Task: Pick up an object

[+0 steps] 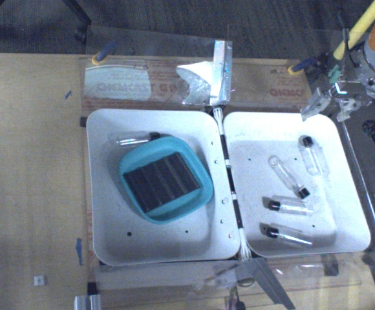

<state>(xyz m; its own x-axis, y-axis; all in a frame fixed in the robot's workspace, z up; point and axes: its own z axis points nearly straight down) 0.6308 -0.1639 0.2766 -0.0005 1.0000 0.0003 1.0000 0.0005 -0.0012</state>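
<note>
The right bin (352, 228) holds four clear vials with black caps. Vial A (310, 154) lies near the bin's far right corner, cap toward the far edge. Vial B (286, 176) lies at a slant near the bin's centre, cap toward the near right. Vial C (291, 205) lies crosswise just beyond the near half, cap to the left. Vial D (284, 235) lies close to the near edge, cap to the left. The vials lie apart; B's cap end comes close to C.

The left bin (103, 225) holds a teal dish (165, 179) with a dark ribbed insert, and one more vial (136, 138) at the dish's far edge.

The gripper (326, 102) hangs over the far right corner of the right bin, above the rim, well clear of the vials. Whether its fingers stand wide or narrow cannot be told. The arm enters from the bench's right edge.
</note>
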